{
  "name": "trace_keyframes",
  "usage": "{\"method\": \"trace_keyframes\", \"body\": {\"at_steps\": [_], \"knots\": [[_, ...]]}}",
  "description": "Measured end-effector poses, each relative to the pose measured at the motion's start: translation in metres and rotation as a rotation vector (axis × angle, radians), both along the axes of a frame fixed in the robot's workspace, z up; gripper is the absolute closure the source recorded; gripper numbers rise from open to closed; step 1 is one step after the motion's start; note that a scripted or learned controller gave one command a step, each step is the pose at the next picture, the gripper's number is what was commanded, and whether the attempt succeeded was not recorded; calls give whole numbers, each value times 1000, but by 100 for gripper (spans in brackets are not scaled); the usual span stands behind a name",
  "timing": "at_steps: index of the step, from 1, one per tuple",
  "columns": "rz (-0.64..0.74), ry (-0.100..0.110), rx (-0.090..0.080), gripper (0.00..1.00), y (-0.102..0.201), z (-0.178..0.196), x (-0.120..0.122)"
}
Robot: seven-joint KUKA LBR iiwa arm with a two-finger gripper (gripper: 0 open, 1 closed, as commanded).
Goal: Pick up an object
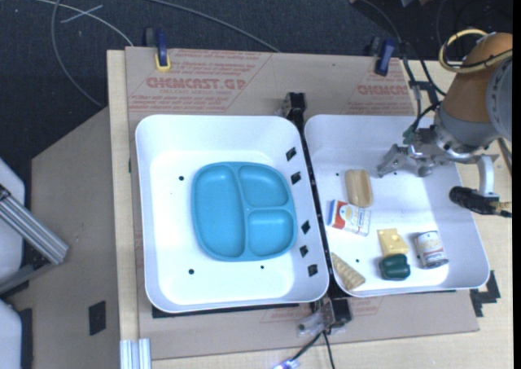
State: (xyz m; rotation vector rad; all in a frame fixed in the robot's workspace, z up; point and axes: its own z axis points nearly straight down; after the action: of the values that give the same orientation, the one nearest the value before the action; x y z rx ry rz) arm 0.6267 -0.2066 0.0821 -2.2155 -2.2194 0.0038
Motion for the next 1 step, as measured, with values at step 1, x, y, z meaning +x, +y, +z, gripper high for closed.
{"method": "trace_keyframes", "body": {"at_steps": [1], "knots": [[1,-7,-2,100,0,15,2]]}}
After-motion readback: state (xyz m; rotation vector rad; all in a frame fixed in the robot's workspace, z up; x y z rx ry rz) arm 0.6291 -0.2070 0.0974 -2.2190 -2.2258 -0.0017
